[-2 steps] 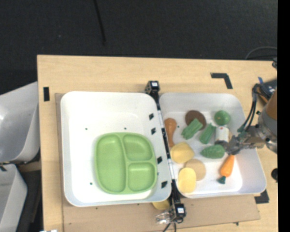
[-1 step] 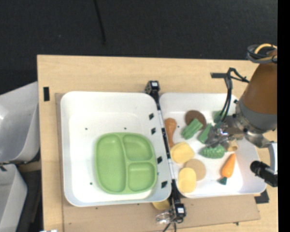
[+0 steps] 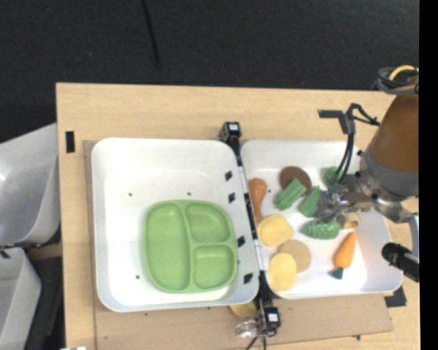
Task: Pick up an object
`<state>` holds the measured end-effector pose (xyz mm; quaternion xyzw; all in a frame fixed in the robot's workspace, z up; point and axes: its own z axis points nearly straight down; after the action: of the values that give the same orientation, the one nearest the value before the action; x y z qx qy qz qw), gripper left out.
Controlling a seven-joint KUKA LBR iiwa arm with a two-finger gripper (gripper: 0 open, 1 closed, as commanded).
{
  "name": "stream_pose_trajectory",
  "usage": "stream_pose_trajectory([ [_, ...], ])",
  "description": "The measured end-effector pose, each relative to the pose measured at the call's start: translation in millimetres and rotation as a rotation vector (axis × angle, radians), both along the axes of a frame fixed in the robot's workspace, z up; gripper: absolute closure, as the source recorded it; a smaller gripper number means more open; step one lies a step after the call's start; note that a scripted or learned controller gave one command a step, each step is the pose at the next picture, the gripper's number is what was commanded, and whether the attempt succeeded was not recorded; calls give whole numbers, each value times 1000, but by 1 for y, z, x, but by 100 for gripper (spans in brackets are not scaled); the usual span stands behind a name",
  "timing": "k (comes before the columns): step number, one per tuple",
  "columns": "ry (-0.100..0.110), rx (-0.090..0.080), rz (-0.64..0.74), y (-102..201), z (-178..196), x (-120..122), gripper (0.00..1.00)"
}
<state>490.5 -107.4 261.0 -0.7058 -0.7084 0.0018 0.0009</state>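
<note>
Nearest us, yellow rounds (image 3: 282,270) lie untouched while our claw (image 3: 334,208), its state unclear, hangs over green toys (image 3: 320,230); nothing looks lifted yet.

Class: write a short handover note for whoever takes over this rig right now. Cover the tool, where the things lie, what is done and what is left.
Tool: low in the right bin, among the green toys; grip state cannot be judged.
Right bin: green toys, brown disc, carrot, yellow pieces, tan disc, orange-tan piece.
Left bin: green divided plate.
Done: arm has reached the toys; nothing seen lifted.
Left: grasp one thing and raise it.
</note>
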Motion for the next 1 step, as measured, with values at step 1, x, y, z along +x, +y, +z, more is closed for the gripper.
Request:
stream_pose_trajectory([
  [1,0,-1,-5,-35,6,-1,100],
])
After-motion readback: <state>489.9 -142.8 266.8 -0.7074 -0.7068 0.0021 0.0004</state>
